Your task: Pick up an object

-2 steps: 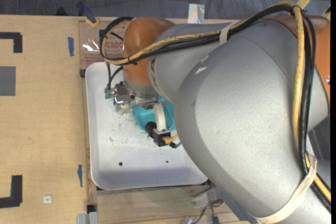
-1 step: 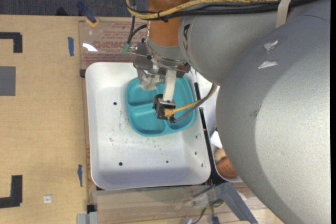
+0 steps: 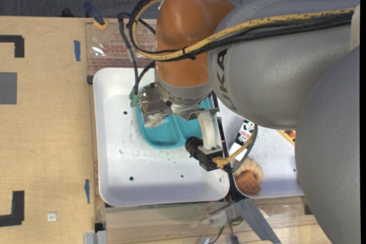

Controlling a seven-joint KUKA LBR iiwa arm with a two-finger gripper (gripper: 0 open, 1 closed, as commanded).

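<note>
The big grey arm with the orange band takes up most of the camera view, reaching in from the right and hanging low over the left shallow white plastic bin. Black and yellow cables run along it and loop by the wrist. Beside that bin, to the right, lies the second shallow white bin, much of it covered by the arm.

In the left bin, toward its right half, lies a teal plastic dish-like object, flat on the bin floor and partly hidden under the wrist. This looks like the thing being gone for. The gripper sits directly over the teal object's upper left part, seemingly at or near contact; whether it is released or clenched cannot be told from here, since the wrist hides the working end.

In the right bin, close to the wall between the bins, rests a small brown round object like a wooden knob or shell. Farther up lies a small white card-like piece with dark and red marks, and a tiny orange item peeks out by the arm's edge.

The step in hand seems to be the descent or grasp on the teal object. The next move calls for a firm close on its rim, then a straight lift; a shallow, smooth rim may slip out.
</note>
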